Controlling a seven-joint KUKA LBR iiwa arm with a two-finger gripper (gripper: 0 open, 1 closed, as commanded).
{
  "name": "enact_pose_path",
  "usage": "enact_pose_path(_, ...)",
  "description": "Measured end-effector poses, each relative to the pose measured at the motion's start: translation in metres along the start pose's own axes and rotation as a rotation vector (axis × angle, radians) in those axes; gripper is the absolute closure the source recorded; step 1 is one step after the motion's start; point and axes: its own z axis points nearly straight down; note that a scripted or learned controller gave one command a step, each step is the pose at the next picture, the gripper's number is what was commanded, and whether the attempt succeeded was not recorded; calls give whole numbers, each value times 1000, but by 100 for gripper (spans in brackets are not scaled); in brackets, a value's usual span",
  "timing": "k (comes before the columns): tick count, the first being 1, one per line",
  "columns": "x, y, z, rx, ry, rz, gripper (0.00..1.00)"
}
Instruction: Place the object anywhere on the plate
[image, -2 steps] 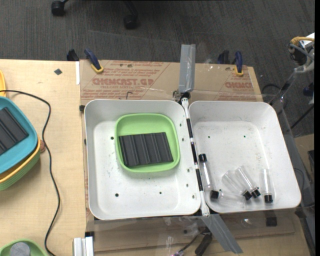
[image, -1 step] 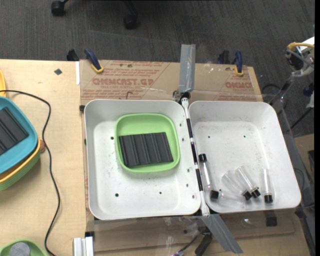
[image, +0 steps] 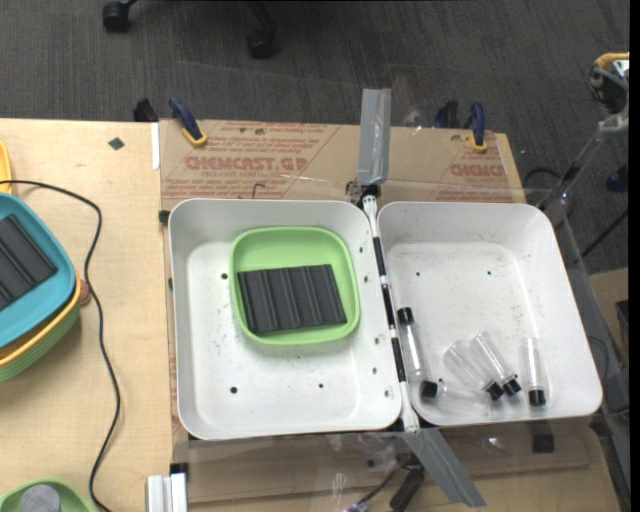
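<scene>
Tool state we cannot tell, and we see a square green plastic plate (image: 293, 247) bearing a dark grey ribbed slab (image: 292, 299) in the left shallow white bin (image: 205, 385), while clear plastic tubes with black caps (image: 490, 365) lie in the right shallow white bin (image: 470, 235), well apart from the plate.

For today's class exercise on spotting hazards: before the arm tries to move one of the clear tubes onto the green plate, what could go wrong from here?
1. The clear tubes lie bunched in the right bin's near corner, so a grasp may catch several or hit the wall.
2. They are round and may roll on the green plate's ridged dark insert.
</scene>
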Motion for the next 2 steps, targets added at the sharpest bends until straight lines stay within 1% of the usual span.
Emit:
enact_pose_path(1,-1,0,24,1,-3,4,0)
enact_pose_path(2,-4,-1,41,0,-2,5,0)
